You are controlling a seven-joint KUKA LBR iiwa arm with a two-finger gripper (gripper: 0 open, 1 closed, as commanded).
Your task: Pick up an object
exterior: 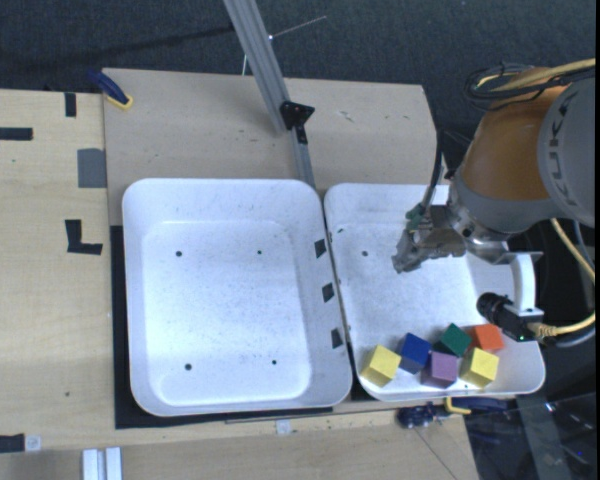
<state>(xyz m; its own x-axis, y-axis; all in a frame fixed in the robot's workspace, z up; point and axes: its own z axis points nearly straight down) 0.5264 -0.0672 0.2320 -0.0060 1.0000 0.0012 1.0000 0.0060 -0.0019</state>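
Observation:
Several small blocks lie along the front wall of the right bin (380,213): a yellow block (382,365), a blue block (414,351), a purple block (443,368), a green block (455,339), an orange block (488,337) and another yellow block (481,366). My gripper (410,256) hangs over the middle of the right bin, behind the blocks and apart from them. Nothing shows between its fingers.
The left bin (140,218) stands beside the right one. A slanted metal rod (265,63) with a black clamp crosses the bench behind the bins. Black tape marks sit on the bench at the left. Cables run along the right side.

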